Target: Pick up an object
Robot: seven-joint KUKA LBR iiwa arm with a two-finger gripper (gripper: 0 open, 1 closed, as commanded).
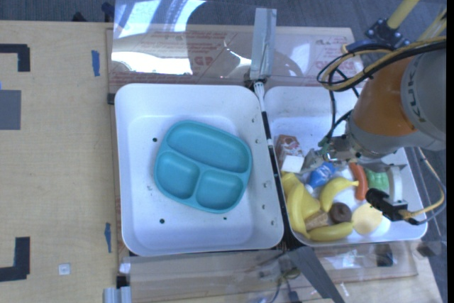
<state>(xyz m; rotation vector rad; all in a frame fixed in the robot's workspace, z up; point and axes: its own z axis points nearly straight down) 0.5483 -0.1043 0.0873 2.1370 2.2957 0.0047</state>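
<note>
Several glossy plastic toy foods are lying heaped in the shallow white right bin (312, 99): curved yellow bananas (301, 206) sitting just below the claw (328, 152).

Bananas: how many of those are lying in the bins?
3, all in the right bin: one banana at its left side, one beside it in the middle, one along the near edge. The arm may hide more.
</note>
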